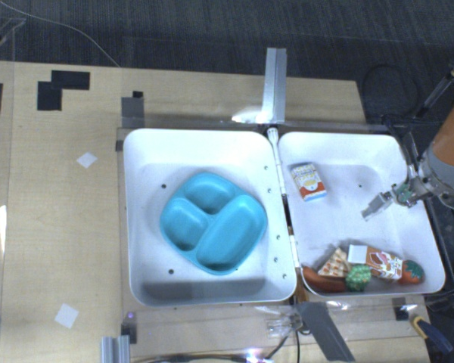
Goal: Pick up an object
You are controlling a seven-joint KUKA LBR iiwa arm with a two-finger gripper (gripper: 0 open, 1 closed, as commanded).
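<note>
My gripper [381, 203] hangs over the right side of the right bin [340, 146], reaching in from the right edge, with nothing visible in it. A small white and orange box [308, 181] lies in the same bin to the upper left of the gripper, well apart from it. Along the bin's front edge lies a cluster of toy foods: a red sausage [321, 280], a waffle piece [334, 263], a green broccoli [358, 277], a printed packet [382, 263] and a red round piece [412, 272]. The cluster sits below the gripper.
The left bin [147, 203] holds a blue divided plate [213, 222] at its middle. A metal divider [283, 203] runs between the bins, and a metal post [275, 82] stands behind them. The orange and grey arm [448, 153] comes in at the right edge.
</note>
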